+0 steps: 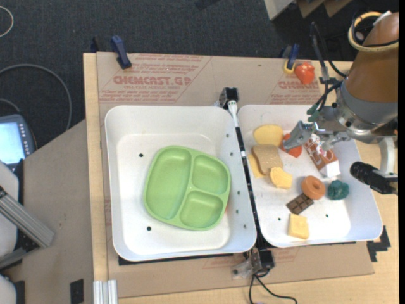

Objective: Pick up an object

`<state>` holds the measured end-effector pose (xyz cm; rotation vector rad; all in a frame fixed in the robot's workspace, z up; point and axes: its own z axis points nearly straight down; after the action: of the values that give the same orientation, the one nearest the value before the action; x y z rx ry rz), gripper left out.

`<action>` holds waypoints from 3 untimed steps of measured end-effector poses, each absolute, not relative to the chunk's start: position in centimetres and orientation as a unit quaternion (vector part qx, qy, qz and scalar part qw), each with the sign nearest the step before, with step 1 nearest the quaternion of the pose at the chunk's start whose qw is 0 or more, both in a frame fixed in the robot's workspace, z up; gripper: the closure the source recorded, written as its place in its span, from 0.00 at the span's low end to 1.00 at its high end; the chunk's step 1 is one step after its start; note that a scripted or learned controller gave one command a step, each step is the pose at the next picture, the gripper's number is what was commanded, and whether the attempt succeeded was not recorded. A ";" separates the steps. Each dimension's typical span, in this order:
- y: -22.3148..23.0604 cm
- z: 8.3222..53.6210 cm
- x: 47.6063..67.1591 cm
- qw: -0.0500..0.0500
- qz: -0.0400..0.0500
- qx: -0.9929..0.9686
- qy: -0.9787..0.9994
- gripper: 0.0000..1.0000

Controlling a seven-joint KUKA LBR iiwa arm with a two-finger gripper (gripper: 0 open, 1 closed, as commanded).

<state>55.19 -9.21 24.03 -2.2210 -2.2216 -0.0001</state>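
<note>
Camera view
Bench: a brown board [158,75] printed with red lettering, carrying two shallow white bins side by side.
Left bin [120,170]: holds a green divided plate [187,187] with three compartments, lying flat near the middle.
Right bin [361,217]: holds a scatter of toy food, mostly in its left and middle parts.
Arm: the grey arm with its orange band [373,56] enters from the right and hangs over the far right part of the right bin.
Gripper [310,138]: low over the far middle of the right bin; the fingers look slightly apart, with nothing clearly clamped between them.
Red-and-white piece [321,156]: lies just under and beside the gripper, tilted; whether the fingers touch it cannot be told.
Orange-red piece [292,143]: just left of the gripper, near the yellow round piece.
Yellow round piece [268,133]: at the far left of the right bin.
Bread slice [267,158]: tan, just near of the yellow round piece.
Yellow wedge [281,178]: touching the near right edge of the bread slice.
Doughnut [312,187]: orange-brown ring, right of the wedge.
Teal piece [337,190]: just right of the doughnut.
Chocolate bar [299,203]: dark brown, just near of the doughnut.
Cheese cube [299,227]: yellow, nearest of all, apart from the rest.
Clamps: blue clamps [120,50] grip the far edge of the board.
</note>
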 end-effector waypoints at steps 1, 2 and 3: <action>-11.2 9.9 55.3 0.006 0.004 -0.708 -0.706 0.00; -11.0 8.5 49.6 0.004 0.002 -0.708 -0.706 0.00; -12.2 8.5 52.5 -0.002 0.000 -0.707 -0.707 0.00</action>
<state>52.47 -12.23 8.48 -2.2241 -2.2242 -0.0015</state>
